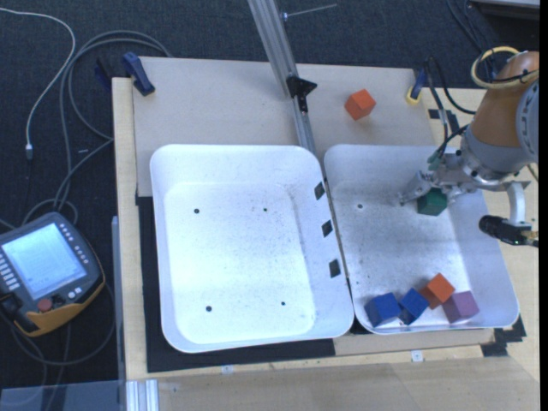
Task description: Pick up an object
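Observation:
My gripper (433, 195) hangs over the back right part of the right bin (377, 238), reaching in from the right. A small green block (432, 203) sits between its fingers, and the gripper is shut on it. At the bin's front edge lie two blue blocks (383, 307) (413, 304), an orange block (440, 288) and a purple block (462, 305), huddled close together.
The left bin (171, 229) lies beside the right one. Another orange block (360, 104) rests on the bench behind the bins. A slanted metal pole (276, 41) rises at the back between them. Blue clamps (137, 74) (418, 84) grip the bench's back edge.

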Robot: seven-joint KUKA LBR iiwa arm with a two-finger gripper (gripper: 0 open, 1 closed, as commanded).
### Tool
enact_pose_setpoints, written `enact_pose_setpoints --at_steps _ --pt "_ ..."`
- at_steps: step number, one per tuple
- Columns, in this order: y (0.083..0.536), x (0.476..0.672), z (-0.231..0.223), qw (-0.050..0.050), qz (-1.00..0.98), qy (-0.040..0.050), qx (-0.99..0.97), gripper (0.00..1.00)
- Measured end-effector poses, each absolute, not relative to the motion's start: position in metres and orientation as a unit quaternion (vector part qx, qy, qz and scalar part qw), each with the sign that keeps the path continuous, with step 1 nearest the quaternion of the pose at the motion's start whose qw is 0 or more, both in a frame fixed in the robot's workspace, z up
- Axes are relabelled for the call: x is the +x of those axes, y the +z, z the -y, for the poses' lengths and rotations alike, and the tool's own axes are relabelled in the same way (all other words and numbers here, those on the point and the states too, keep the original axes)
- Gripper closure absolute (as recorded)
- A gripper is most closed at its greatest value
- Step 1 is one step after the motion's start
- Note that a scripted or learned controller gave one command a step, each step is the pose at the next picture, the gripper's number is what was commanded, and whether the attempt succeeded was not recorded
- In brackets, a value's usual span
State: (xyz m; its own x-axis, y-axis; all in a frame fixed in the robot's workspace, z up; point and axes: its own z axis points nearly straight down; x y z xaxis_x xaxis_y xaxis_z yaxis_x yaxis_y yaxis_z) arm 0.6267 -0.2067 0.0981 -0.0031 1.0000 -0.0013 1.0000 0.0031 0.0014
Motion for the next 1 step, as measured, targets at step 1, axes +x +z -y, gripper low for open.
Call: enact_pose_setpoints --at_steps 1 --pt "0.1117 0.627 0.2079 0.003 -0.708 0.0004 0.706 1.0"
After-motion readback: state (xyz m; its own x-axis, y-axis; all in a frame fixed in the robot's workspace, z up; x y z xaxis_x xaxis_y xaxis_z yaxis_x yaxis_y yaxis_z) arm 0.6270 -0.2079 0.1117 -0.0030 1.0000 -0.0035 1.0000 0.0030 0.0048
